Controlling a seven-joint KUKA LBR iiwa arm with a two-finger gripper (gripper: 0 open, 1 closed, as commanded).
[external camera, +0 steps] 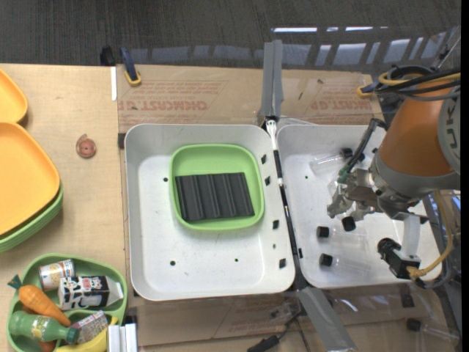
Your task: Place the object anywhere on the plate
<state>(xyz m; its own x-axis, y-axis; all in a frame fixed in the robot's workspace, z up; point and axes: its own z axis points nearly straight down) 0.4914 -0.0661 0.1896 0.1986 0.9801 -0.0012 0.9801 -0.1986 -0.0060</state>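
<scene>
A green square plate (215, 157) lies in the left white bin (146, 196). A dark grey ribbed rectangular object (214, 196) rests flat on the plate and covers most of its middle. My gripper (344, 205) hangs over the right bin (308, 196), near its centre, well to the right of the plate and apart from the ribbed object. The grey wrist and orange band (418, 141) hide much of that bin's right side. Nothing shows in the gripper.
Small black pieces (323, 232) and a faint clear plastic item (322, 164) lie on the right bin's floor. Orange and green plates (26, 182) are stacked on the bench at far left. A green bowl of toy food (66, 299) sits at the lower left.
</scene>
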